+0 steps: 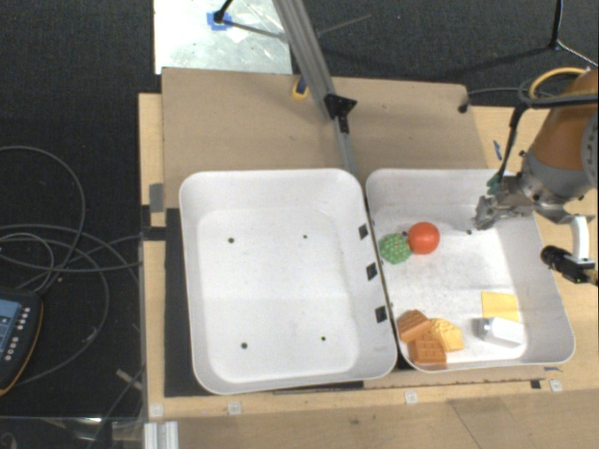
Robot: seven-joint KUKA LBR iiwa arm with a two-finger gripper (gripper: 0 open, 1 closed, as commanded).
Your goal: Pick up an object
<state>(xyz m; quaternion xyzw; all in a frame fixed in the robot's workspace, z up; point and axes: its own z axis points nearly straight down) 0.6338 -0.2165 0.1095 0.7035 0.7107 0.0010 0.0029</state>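
In the right bin (449, 195) lie a red ball (424, 238) and a bumpy green ball (395, 249), touching each other near the bin's left wall. Orange-brown waffle-like pieces (424, 335) sit at the front left corner. A yellow block (500, 303) and a small grey-white object (496, 330) lie at the front right. My gripper (484, 215) hangs over the back right part of this bin, well to the right of the red ball, with nothing seen in it.
The left bin (271, 185) adjoins the right one, joined by black clips (372, 271). A grey pole (309, 45) slants across the back of the bench. Cables and a pendant (14, 330) lie on the floor at left.
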